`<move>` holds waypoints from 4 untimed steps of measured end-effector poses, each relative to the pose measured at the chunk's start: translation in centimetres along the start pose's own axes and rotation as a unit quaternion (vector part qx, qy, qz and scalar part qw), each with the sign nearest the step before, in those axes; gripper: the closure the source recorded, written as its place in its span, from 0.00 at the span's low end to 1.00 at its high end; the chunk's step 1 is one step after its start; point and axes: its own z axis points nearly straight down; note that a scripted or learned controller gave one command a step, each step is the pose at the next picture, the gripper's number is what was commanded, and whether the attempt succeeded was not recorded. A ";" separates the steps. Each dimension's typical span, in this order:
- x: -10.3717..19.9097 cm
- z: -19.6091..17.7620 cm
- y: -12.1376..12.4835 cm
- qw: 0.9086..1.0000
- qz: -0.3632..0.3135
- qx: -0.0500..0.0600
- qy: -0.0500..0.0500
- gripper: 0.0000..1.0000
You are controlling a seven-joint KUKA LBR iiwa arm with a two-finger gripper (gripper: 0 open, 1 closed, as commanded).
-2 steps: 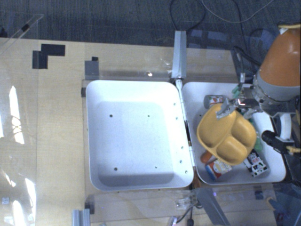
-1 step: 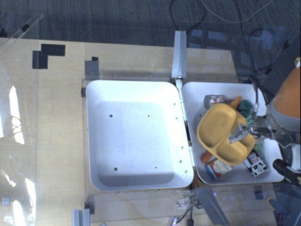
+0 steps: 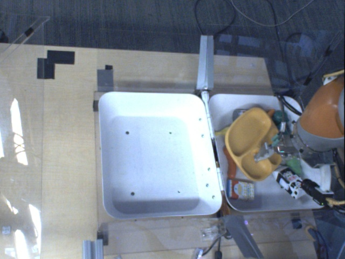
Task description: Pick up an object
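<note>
1. Where the grey arm with its orange band reaches in from the right, the gripper is seen low over the right bin.
2. The gripper is placed at the inner side of a yellow bowl, touching or just above it; contact cannot be confirmed.
3. Whether the gripper is wide, narrow or closed on anything cannot be told.
4. The yellow bowl is located in the left half of the right bin, tilted, with its hollow turned up and toward the arm.
5. An orange item is partly covered by the bowl's left edge.
6. A small printed carton is seen just below the bowl, near the bin's front wall.
7. A black-and-white object is seen right of the carton, under the wrist.
8. A green item is seen at the bowl's upper right.
9. The left bin is set beside the right one, their walls touching.
10. Both bins are borne by a pale wooden bench.
</note>
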 end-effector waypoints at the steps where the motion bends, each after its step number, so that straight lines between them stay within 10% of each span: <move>1: -0.2 1.0 8.5 1.000 0.014 0.010 0.007 0.00; 2: 1.0 -0.3 8.7 1.000 0.006 0.015 0.016 1.00; 3: 0.3 -0.1 8.7 1.000 0.009 0.010 0.009 0.00; 4: -1.1 0.5 11.0 0.998 -0.055 0.028 0.022 0.00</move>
